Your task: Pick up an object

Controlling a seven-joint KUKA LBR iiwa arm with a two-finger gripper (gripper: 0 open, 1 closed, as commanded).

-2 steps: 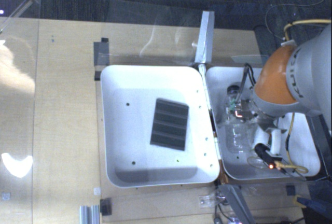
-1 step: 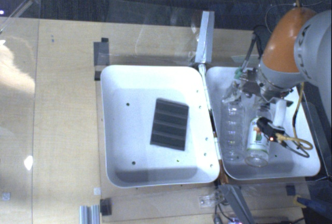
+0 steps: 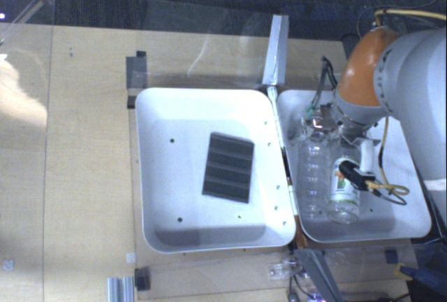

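Two objects lie in the bins, one in each.

In the left bin (image 3: 150, 154) we see a dark ribbed block (image 3: 228, 167), flat on the floor near the middle, rectangular, with grooves across its top, turned slightly off the bin's edges and clear of every wall. In the right bin (image 3: 412, 220) we see a clear plastic bottle (image 3: 318, 171) lying on its side just beside the left wall, lengthwise along it, partly under the arm.
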